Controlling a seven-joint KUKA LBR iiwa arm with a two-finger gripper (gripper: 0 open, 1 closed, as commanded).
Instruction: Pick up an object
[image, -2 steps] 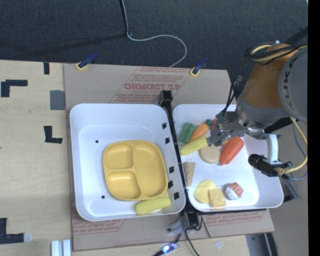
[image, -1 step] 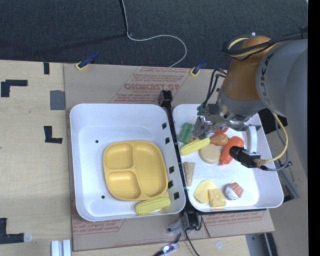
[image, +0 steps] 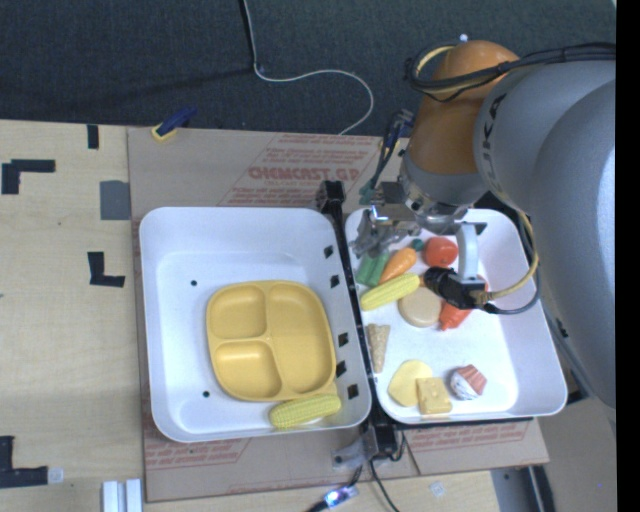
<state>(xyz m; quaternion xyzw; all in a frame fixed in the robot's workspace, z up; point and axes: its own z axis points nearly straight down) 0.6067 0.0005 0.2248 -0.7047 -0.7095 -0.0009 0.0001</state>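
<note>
My gripper (image: 383, 235) hangs low over the back left corner of the right bin (image: 530, 385), just above a green vegetable (image: 371, 269) and an orange carrot (image: 399, 263). A yellow corn cob (image: 389, 292) lies just in front of them. A red tomato (image: 441, 251), a tan round piece (image: 421, 308) and a red piece (image: 455, 315) sit near the bin's middle. Nothing shows between the fingers from this angle.
The left bin (image: 175, 260) holds a yellow divided plate (image: 270, 337) and a second corn cob (image: 305, 408) at its front. The right bin's front holds a bread stick (image: 378, 345), a yellow round slice (image: 408, 380), a cheese cube (image: 433, 396) and a red-and-white piece (image: 467, 381).
</note>
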